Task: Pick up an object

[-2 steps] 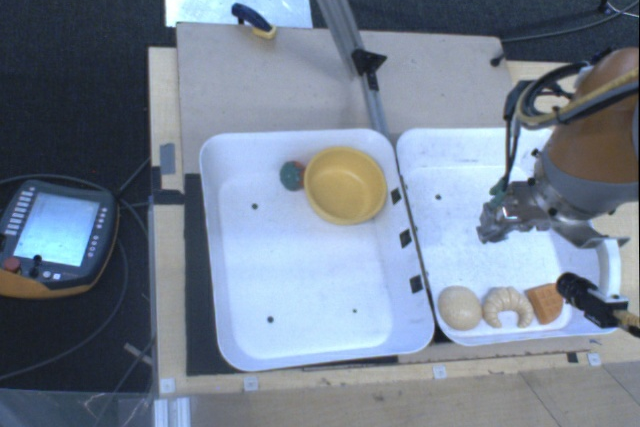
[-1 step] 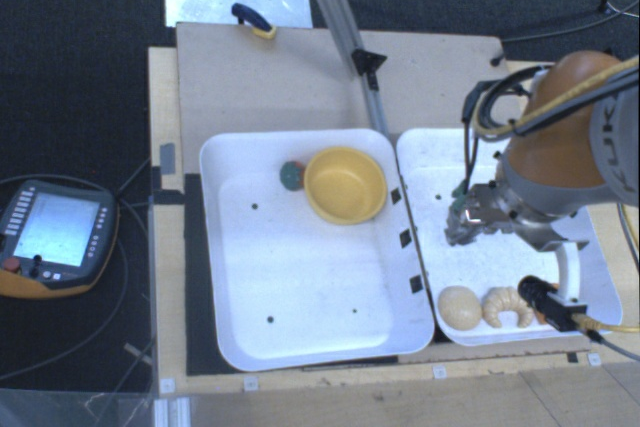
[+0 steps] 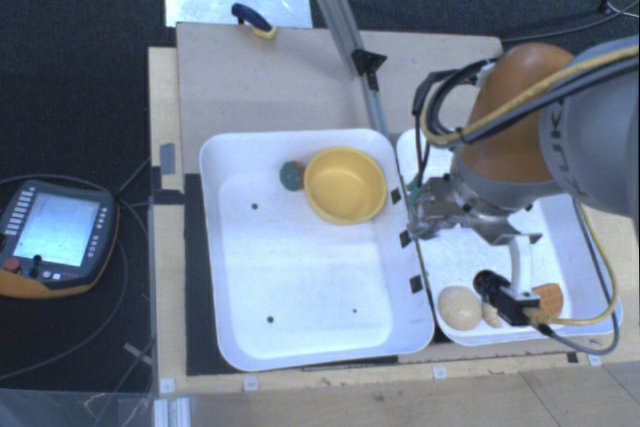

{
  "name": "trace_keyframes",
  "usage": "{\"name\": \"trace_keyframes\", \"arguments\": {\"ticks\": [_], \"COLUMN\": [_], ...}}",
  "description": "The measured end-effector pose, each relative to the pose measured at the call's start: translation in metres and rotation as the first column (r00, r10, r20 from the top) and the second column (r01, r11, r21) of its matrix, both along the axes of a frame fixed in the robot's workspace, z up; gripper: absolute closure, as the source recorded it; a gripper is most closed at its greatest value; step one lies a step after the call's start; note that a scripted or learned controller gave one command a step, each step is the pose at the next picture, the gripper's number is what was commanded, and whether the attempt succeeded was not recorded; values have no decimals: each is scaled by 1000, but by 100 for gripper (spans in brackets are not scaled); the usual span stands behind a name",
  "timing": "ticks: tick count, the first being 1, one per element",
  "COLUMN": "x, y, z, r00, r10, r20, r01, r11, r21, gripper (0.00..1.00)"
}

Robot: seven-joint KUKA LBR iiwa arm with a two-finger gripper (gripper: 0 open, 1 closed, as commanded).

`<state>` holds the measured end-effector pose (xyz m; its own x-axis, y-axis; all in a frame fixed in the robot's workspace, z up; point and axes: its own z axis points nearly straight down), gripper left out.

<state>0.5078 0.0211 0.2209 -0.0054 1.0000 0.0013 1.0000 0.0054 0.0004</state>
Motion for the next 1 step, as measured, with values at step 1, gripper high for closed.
{"name": "trace_keyframes", "arguments": {"ticks": [1], "x": [-2], "y": [48], "z": [12], "r00": [1000], "r10": [-2], "r20": [1], "r01": [2], "r11": [1000], "r21": [-1], "gripper": [100]}}
